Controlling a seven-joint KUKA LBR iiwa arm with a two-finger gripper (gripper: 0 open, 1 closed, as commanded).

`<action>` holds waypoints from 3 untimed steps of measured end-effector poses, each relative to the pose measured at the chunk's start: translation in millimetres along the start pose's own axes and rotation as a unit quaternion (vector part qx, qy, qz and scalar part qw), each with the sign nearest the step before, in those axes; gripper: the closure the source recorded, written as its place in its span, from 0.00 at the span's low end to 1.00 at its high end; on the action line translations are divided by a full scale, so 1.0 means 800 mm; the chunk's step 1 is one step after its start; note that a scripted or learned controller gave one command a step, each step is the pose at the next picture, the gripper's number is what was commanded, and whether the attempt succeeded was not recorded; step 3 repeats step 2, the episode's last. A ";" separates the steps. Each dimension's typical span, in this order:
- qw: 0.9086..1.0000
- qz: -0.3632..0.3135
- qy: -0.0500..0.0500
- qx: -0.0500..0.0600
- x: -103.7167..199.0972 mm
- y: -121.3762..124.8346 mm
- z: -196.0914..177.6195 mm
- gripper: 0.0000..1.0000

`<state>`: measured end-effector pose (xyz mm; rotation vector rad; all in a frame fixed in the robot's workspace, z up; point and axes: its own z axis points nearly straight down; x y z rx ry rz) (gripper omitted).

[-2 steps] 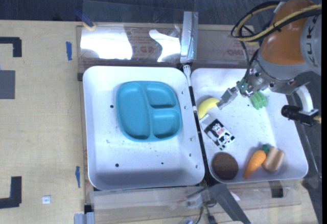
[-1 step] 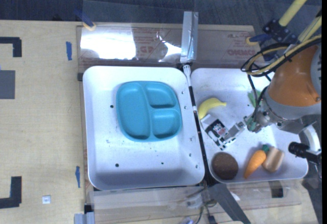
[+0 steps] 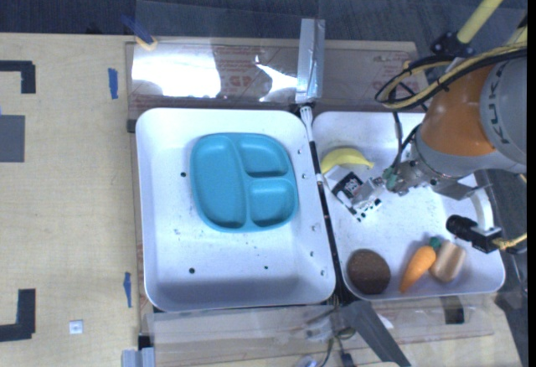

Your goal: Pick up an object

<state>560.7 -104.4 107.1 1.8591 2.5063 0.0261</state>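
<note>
The arm point(image 3: 469, 122) reaches in from the right over the right bin point(image 3: 494, 273), wrist bent low. Its tool point(image 3: 358, 193) sits just below the banana point(image 3: 345, 159); whether it grips anything cannot be told. A carrot point(image 3: 417, 266) and brown ball point(image 3: 368, 270) lie nearer the front wall.

Pale wooden counter point(image 3: 67, 214) under it all, blue tape bits and black corner marks on its left. Two shallow white bins sit on it side by side, touching: left bin point(image 3: 159, 273), right bin point(image 3: 490, 273).
</note>
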 end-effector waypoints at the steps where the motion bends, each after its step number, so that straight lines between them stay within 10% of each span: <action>1: 1.000 -0.002 0.002 -0.010 0.005 0.012 -0.017 1.00; 2: 0.981 0.192 0.001 0.014 0.053 0.082 -0.093 1.00; 3: 0.981 0.192 0.001 0.014 0.053 0.082 -0.093 1.00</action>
